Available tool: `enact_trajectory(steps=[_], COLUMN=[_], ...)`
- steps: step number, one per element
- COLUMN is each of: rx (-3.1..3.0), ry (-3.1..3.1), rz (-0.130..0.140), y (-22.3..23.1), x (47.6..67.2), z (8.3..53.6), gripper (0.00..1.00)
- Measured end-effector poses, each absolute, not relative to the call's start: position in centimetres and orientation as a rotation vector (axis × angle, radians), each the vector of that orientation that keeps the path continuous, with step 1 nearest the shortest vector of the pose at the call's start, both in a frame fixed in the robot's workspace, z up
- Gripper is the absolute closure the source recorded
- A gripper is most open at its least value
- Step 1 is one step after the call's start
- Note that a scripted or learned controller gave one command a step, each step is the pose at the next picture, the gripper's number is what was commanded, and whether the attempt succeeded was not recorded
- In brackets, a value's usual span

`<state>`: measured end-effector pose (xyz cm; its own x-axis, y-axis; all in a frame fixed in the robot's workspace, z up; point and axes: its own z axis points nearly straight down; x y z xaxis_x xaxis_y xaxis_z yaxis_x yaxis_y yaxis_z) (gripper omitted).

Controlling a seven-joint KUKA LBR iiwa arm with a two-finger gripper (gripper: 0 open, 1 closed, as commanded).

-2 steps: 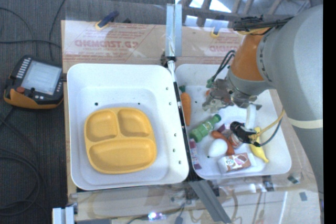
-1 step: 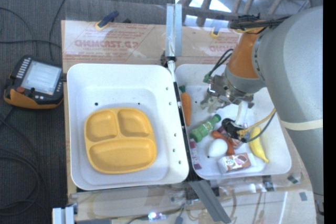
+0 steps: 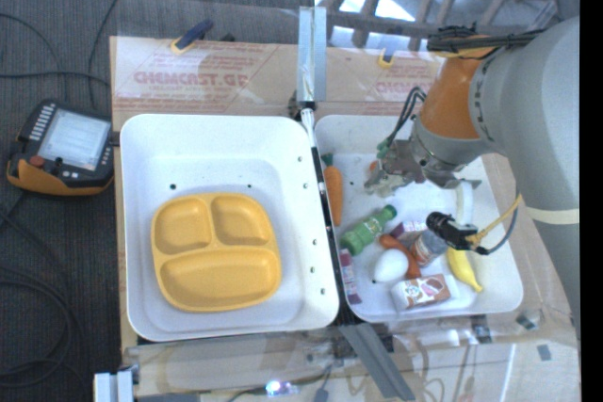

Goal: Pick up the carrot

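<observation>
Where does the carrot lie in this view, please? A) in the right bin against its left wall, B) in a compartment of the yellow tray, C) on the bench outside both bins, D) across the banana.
A, since the carrot lies lengthwise along the left wall of the right bin, apart from the yellow tray in the other bin and from the banana.

Orange carrot (image 3: 334, 189), slim and elongated, lying flat lengthwise against the left wall of the right-hand bin, near its far corner, pointing along the wall, free of any grasp
</observation>
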<state>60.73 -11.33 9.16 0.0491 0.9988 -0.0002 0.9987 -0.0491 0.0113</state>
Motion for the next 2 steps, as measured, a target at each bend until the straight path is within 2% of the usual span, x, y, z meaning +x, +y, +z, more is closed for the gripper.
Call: enact_trajectory(steps=[1, 2], rx=[2.196, 2.155], ry=[2.243, 2.279], rz=[-0.003, 0.005], y=[-8.1, -10.9], x=[66.9, 61.1], z=[18.4, 9.2], gripper=[1.00, 1.00])
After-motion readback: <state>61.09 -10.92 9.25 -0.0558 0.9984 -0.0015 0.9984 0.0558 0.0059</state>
